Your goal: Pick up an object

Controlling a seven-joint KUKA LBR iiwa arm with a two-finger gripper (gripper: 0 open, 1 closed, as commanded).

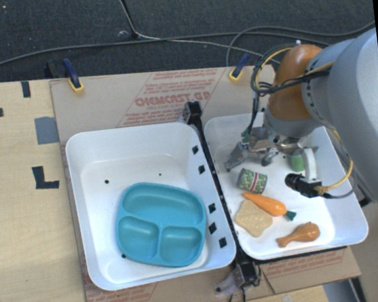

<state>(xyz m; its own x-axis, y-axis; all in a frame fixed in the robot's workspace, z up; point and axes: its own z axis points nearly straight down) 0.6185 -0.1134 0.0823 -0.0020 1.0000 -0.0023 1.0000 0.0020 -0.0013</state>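
- Overhead, a grey arm's gripper (244,155) hangs in the right bin (349,233), just above a small green can (253,180); whether its jaws are open or closed cannot be told.
- Likely light, rigid and smooth, the can should be gripped across its round sides.
- Just below the can lie a toy carrot (267,204), a bread slice (253,219) and a drumstick (299,235), crowding the approach.
- Left of the can, the other bin holds a blue divided plate (160,223).

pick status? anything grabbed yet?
Done: the arm has reached into the right bin. In hand: nothing visibly; the end effector hangs just above the green can. Left: grasp and lift. Carrot, bread and drumstick lie on the bin floor.
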